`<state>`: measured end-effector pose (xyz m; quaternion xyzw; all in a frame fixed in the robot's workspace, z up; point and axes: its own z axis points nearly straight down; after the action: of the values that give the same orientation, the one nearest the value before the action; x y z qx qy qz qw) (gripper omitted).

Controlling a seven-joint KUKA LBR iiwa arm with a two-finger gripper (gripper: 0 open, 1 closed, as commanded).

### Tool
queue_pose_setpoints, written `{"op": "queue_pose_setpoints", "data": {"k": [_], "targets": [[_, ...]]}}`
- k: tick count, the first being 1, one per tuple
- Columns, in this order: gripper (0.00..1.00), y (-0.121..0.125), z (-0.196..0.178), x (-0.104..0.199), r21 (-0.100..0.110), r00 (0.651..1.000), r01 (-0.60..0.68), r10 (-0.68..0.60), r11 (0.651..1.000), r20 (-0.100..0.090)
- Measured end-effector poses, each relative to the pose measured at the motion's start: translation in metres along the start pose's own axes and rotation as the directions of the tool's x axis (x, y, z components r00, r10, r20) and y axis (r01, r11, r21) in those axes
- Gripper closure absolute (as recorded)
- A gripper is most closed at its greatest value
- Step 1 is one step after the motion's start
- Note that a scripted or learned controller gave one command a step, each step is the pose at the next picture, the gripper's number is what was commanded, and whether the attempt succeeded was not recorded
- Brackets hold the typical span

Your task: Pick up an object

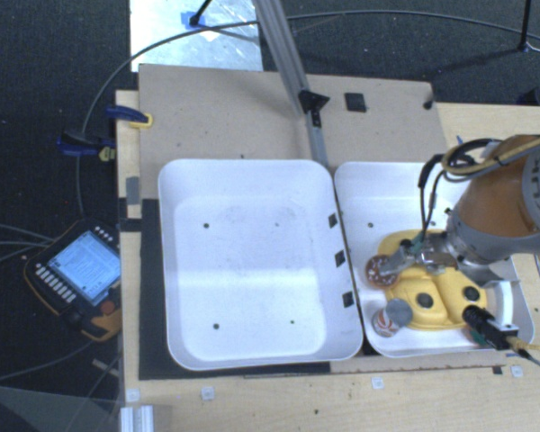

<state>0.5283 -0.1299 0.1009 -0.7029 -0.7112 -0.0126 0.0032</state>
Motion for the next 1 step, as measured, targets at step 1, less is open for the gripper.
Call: {"op": "queue_pose_setpoints", "data": {"k": [1], "targets": [[0.0,0.0104,0.0051,0.0077,-0.008,1.0,0.001,-0.001,1.0,0.009]]}}
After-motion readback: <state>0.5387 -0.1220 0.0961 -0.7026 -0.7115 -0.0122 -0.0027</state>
